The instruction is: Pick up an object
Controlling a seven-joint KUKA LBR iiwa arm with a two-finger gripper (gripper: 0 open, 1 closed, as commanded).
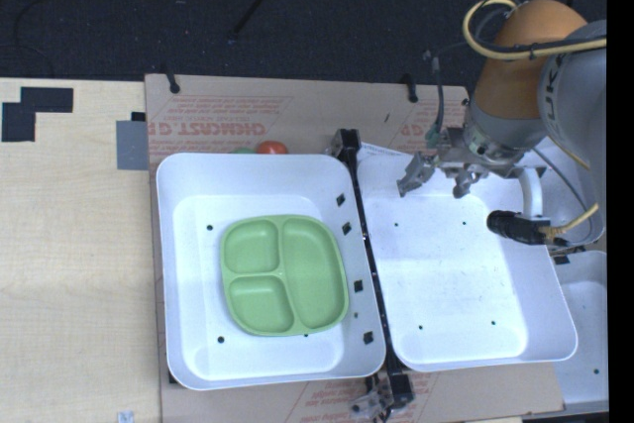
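- The green divided plate (284, 274) lies flat in the middle of the left bin (178, 213), well clear of all four walls. It has three compartments: two smaller ones on the left side, one long one on the right.
- I judge it to be rigid moulded plastic: light, stiff, not fragile, with a smooth and probably slippery surface.
- It lies low and wide, so I cannot span it. My best hold is likely on the raised outer rim or on one of the ridges between compartments, pinched from above with one finger either side.
- A pinch at one edge will probably let the plate tilt as it lifts. A grip on the central ridge should balance better.
- My gripper (442, 175) hangs over the far edge of the right bin (515, 332), near the divider (362, 243) between the bins and well apart from the plate.
- My two fingers are spread apart, pointing down, with nothing between them.
- A small red object (271, 149) sits just beyond the left bin's far wall.
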